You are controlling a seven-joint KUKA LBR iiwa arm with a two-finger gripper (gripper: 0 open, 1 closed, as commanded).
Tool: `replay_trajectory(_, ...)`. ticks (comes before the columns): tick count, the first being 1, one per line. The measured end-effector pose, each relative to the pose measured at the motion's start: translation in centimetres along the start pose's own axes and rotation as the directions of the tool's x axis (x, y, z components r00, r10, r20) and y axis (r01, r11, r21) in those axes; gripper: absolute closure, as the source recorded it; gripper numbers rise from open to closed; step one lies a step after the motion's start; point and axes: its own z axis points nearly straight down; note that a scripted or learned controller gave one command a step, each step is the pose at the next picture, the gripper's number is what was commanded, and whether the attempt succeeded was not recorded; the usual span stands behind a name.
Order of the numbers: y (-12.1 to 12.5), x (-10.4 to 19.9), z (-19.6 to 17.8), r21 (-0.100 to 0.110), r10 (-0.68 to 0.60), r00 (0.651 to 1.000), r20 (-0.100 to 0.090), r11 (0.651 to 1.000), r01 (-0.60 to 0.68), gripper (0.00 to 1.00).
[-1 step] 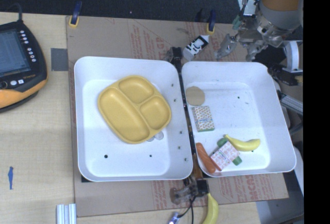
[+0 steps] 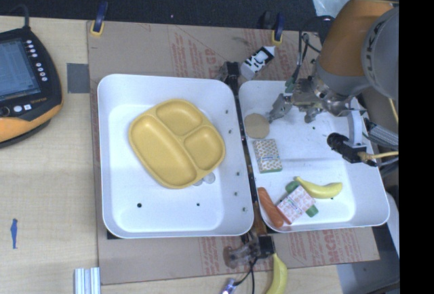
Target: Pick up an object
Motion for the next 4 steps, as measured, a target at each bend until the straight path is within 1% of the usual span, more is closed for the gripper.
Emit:
replay_trajectory(1, 1.5, 0.4, 5.2, -0.006, -0.002, 1.0, 0.001, 1.0, 0.002, 0.0)
replay_trajectory(2, 0.7, 0.8, 5.2, -0.008, 0.001, 1.0, 0.001, 1.0, -0.001, 0.0)
replay_trajectory(3, -2.2, 0.8, 5.2, -0.01, -0.001, 1.0, 0.001, 1.0, 0.001, 0.0)
replay_trajectory(4, -4.0, 0.8, 4.4, 0.0, 0.0, 1.0, -0.001, 1.0, 0.0, 0.0)
